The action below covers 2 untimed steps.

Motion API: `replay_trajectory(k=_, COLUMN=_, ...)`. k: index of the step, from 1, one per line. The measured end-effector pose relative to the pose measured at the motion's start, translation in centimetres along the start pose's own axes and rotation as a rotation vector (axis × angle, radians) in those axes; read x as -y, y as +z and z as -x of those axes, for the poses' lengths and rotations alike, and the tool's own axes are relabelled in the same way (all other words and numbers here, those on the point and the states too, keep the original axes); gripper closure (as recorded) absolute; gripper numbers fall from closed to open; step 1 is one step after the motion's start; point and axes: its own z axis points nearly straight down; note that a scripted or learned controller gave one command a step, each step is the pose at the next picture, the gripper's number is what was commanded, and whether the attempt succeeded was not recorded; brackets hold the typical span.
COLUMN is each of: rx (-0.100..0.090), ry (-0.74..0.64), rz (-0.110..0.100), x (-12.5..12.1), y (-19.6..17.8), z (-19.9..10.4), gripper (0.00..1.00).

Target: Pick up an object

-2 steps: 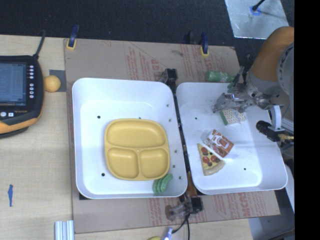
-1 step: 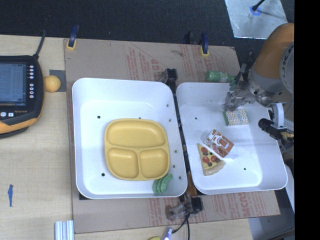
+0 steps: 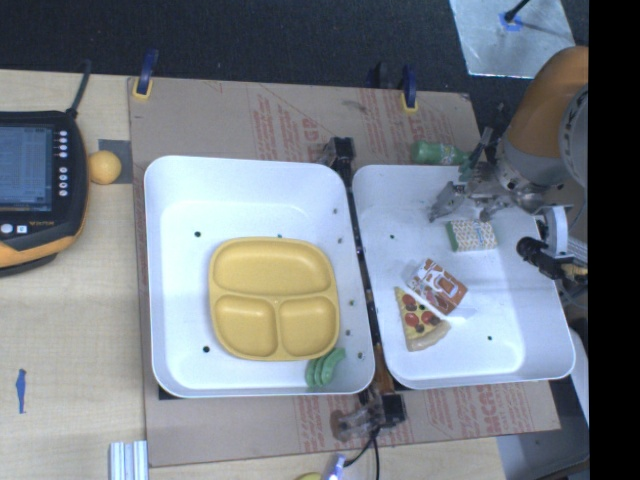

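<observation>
Pincer (image 3: 470, 202) spread open just above the small green-patterned packet (image 3: 472, 234) in the right bin (image 3: 560, 353); nothing gripped yet, pick still to do.

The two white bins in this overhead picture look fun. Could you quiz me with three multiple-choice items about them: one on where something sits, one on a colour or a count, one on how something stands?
1. Where does the pizza slice lie?
A. In the right bin
B. On the yellow tray
C. On the bare bench

2. How many compartments does the yellow tray have?
A. Two
B. Three
C. Five

3. How is the green toy in the left bin placed?
A. In a tray compartment
B. Beside the tray's near right corner, on the bin floor
C. Between the gripper's fingers

Answers:
1. A: the slice rests on the right bin's floor, just below a small red and white packet.
2. B: one long section on top, two smaller ones below.
3. B: it lies outside the tray's rim, far from the gripper, which hovers over the other bin.
</observation>
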Motion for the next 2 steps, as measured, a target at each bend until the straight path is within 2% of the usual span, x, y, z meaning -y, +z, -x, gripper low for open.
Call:
replay_trajectory(k=1, rx=-0.002, ry=0.004, rz=0.0, x=1.7, y=1.1, z=1.3, gripper=0.0)
replay_trajectory(k=2, rx=0.001, ry=0.003, rz=0.001, x=1.6, y=0.0, z=1.5, gripper=1.0)
